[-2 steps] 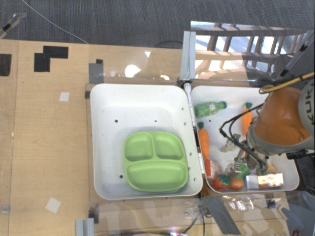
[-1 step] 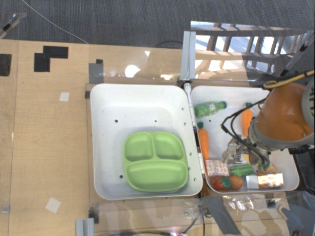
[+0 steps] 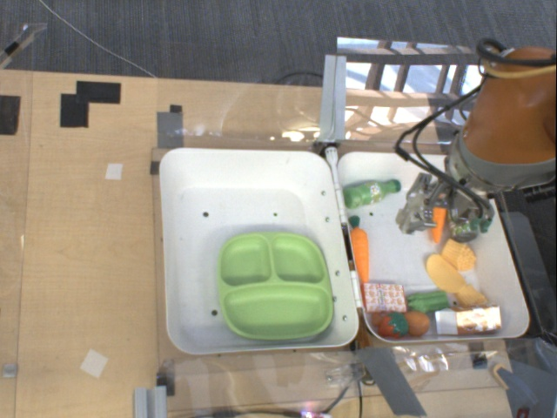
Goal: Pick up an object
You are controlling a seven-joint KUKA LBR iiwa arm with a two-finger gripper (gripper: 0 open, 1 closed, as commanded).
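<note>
My gripper (image 3: 439, 218) hangs over the upper right part of the right bin (image 3: 390, 171). Its fingers (image 3: 416, 212) stand apart, open. A small narrow orange piece (image 3: 439, 223) shows in the gap between them, and neither finger visibly touches it. Just below the gripper lie yellow food toys (image 3: 451, 266). A green bottle (image 3: 372, 192) lies to its left near the bin's back wall. An orange carrot (image 3: 359, 251) lies along the left wall.
Along the right bin's front edge sit a red-and-white box (image 3: 384, 296), a green piece (image 3: 428, 301), a red and an orange round toy (image 3: 409, 324) and a white bottle (image 3: 468, 320). The left bin (image 3: 191, 198) holds a green divided plate (image 3: 275, 286).
</note>
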